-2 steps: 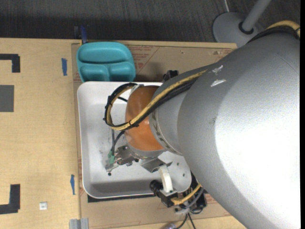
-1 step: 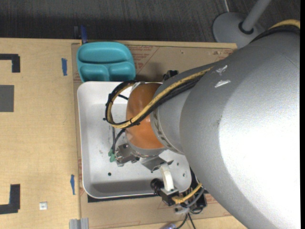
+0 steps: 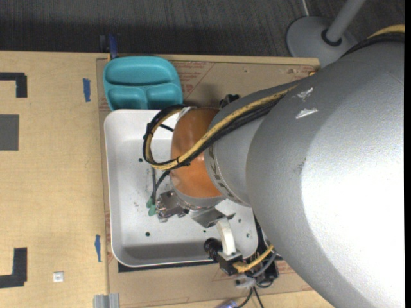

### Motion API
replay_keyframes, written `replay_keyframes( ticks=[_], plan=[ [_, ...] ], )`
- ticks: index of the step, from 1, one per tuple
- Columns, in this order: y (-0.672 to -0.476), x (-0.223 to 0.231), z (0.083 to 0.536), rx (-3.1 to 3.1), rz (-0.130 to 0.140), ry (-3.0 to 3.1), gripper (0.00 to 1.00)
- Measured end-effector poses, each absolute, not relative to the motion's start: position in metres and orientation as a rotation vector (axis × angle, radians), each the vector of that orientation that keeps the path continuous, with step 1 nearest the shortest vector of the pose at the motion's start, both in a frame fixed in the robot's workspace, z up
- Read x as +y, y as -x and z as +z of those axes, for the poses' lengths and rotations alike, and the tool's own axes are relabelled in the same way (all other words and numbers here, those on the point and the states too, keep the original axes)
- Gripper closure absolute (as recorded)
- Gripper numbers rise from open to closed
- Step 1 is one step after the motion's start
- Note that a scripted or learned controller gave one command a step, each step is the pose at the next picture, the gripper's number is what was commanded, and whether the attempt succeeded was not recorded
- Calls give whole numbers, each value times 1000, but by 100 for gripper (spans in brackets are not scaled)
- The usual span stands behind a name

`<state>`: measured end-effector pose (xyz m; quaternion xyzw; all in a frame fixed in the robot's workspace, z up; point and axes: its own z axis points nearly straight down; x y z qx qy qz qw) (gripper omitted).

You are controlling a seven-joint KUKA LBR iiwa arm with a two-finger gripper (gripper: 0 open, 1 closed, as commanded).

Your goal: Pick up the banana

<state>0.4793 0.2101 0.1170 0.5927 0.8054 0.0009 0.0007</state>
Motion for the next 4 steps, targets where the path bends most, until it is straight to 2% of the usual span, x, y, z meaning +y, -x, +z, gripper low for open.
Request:
replay_keyframes(
  ticks=[4],
  plan=[
    [-481,211,156,2527,9,-1858,100]
  ],
)
